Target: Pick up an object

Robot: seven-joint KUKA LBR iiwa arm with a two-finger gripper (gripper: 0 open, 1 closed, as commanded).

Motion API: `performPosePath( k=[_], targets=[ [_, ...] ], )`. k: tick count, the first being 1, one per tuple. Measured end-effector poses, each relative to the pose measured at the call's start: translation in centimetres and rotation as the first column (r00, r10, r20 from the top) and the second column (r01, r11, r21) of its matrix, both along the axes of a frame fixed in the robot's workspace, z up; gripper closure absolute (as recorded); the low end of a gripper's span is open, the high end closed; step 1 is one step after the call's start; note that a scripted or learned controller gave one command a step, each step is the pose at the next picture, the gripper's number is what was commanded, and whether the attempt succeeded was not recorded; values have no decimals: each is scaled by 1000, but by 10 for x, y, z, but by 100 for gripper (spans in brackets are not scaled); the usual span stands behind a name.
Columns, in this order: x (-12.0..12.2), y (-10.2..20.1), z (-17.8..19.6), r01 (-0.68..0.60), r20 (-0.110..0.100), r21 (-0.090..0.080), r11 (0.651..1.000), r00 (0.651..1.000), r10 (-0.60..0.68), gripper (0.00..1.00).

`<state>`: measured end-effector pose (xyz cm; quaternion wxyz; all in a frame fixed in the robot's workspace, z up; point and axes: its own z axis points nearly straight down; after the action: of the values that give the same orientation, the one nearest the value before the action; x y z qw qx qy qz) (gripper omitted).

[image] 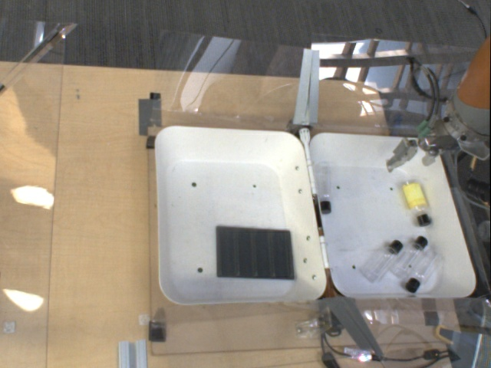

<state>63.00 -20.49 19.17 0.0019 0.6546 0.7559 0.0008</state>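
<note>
While hovering at two o'clock over the right bin (460, 228), tool (410, 150) splayed open, gripping nothing. Yellow block (414, 195) just below at five o'clock; clear vials (399, 263) near that bin's front; dark pad (255, 252) in left bin (176, 205).

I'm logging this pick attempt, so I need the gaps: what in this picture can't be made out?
- Arm, camera view: cut off by the right edge.
- Pincer: too small and blurred to tell its opening, or whether it touches the right bin.
- Clear bottles: see-through against white; outlines and count unclear.
- Dark slab in the left bin: what it is can't be told.
</note>
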Motion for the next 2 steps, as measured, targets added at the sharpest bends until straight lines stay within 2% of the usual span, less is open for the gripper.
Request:
performPosePath(
  k=[1, 2],
  targets=[
    [-79, 2, -96, 44, 6, 3, 999, 999, -44, 0],
    [-125, 16, -101, -33, 15, -5, 999, 999, 33, 0]
  ],
)
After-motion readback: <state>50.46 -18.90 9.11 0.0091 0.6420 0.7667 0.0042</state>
